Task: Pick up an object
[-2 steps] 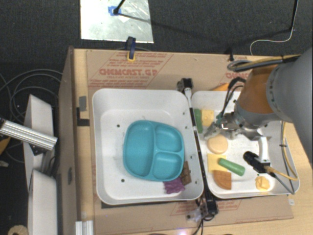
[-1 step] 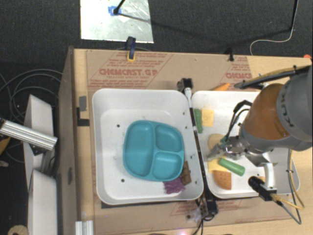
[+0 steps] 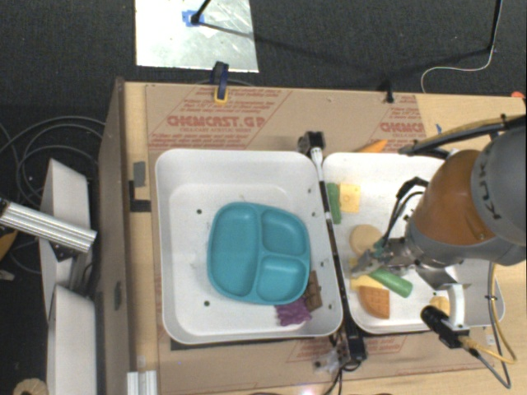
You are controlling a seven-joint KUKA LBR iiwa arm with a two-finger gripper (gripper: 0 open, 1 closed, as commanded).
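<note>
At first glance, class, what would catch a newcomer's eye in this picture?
The teal divided plastic plate lying in the left white bin stands out most. Next comes the grey arm with its orange band over the right white bin, its gripper down among small food-like pieces.
</note>
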